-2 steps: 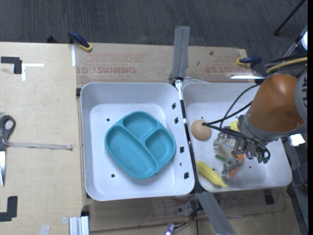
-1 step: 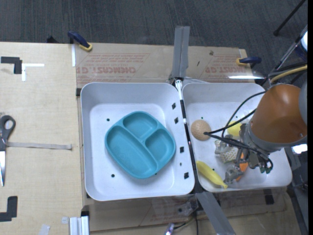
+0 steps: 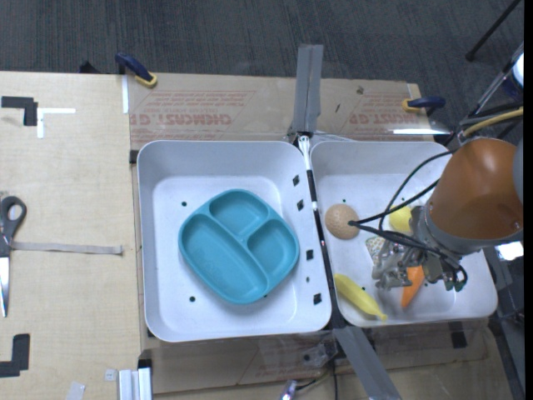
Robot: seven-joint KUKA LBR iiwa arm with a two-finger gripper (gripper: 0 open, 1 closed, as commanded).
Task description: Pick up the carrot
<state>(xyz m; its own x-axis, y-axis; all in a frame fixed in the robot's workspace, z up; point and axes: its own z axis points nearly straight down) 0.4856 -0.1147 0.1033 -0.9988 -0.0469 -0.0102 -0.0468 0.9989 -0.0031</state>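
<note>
Partly hidden under the arm's orange band and its loops of black cable, the claw (image 3: 398,275) hangs low in the right bin (image 3: 366,167), and its metal parts blur together so that whether the fingers stand wide or narrow cannot be told. Just beside it, at the bin's near edge, lies the carrot (image 3: 410,291); an orange stub is all that shows of it, the rest covered by the claw, and whether the two touch is unclear. One yellow piece (image 3: 400,219) peeks out from behind the wrist, too covered to name. Nearby in the same bin sit one round tan ball (image 3: 341,221) by the dividing wall and one banana (image 3: 359,297) along the front rim. In the left bin (image 3: 158,248) lies a single teal plate (image 3: 240,246) with three compartments, turned at a slant. Both bins rest on a pale wooden counter (image 3: 67,307) over a sheet of brown cardboard (image 3: 208,107) held by two clamps at the back. One pair of scissors (image 3: 8,248) is cut off by the left edge. Dark carpet (image 3: 250,15) covers the floor beyond.
</note>
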